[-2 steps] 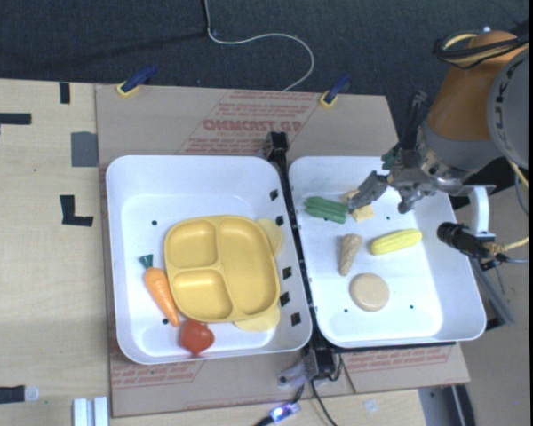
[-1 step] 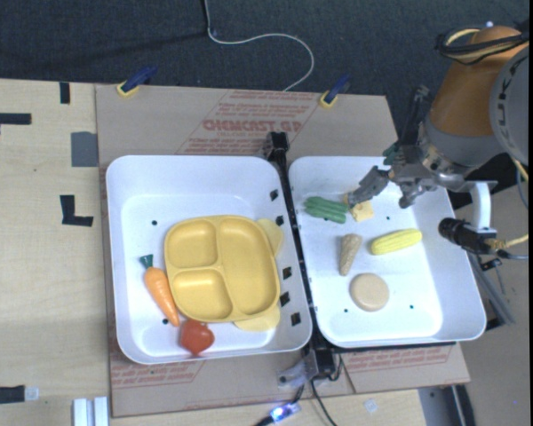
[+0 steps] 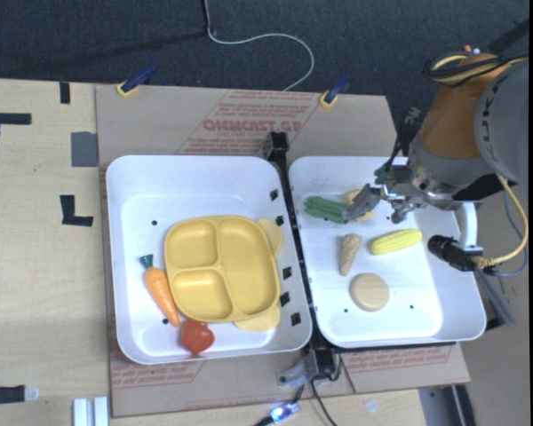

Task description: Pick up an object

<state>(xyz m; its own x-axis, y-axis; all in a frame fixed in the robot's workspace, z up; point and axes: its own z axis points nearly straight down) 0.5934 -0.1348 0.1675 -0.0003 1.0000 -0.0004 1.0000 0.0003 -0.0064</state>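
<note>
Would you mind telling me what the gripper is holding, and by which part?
It cannot be told: the gripper sits by the green vegetable.

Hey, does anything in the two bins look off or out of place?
One thing: the yellow tray in the left bin sits tilted, resting on a pale yellow piece that pokes out from under its right edge. The carrot and tomato lie loose beside it.

- Arm (image 3: 480, 122): cut off by the frame's right edge.
- Yellow item (image 3: 355, 196), right bin: partly hidden behind gripper (image 3: 366, 204); identity indeterminate.
- Pale piece (image 3: 256, 319): mostly under yellow tray (image 3: 222, 266).
</note>
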